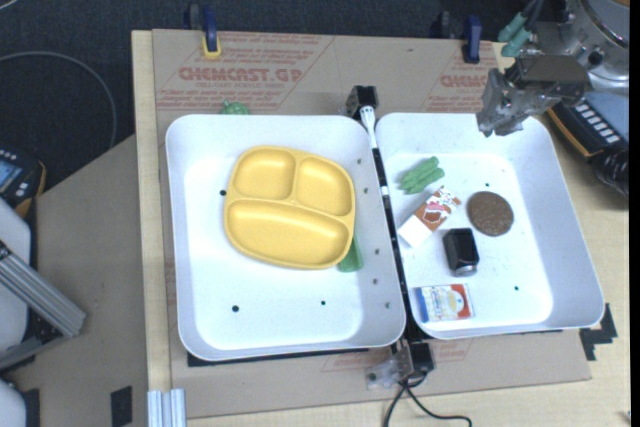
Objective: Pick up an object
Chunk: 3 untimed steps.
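The right bin (540, 245) holds a green pea pod (421, 175), a red and white packet (431, 213), a brown round cookie (490, 213), a small black block (460, 250) and a white card with a picture (443, 302). My gripper (498, 120) hangs over the far edge of the right bin, above and to the right of the pea pod. Nothing shows between its fingers.
The left bin (200, 245) bears a yellow divided plate (291, 206) with a green thing (349, 260) peeking out from under its near right edge. A black clip (361, 99) sits at the far end of the seam between the bins. Blue clamps (208, 27) hold the board's far edge.
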Each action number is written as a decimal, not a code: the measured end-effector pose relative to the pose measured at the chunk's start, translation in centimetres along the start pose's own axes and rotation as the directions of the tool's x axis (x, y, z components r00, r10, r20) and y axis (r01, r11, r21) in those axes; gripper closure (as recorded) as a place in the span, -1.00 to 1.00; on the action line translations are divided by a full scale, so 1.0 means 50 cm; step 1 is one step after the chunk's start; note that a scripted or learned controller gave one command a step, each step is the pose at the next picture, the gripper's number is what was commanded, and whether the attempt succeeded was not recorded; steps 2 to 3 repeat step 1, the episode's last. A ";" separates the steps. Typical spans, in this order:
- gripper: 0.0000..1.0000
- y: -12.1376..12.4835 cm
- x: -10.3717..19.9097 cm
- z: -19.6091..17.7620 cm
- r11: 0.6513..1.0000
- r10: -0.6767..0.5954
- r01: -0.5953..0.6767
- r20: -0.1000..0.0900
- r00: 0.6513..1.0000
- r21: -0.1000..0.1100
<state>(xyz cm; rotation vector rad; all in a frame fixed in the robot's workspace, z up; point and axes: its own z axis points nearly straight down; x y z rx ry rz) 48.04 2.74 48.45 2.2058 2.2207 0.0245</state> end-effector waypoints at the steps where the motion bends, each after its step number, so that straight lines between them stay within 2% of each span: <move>1: 1.00 -0.004 0.063 0.100 1.000 0.003 -0.003 0.003 1.000 0.025; 3: 1.00 -0.004 0.063 0.100 1.000 0.003 -0.003 0.003 1.000 0.025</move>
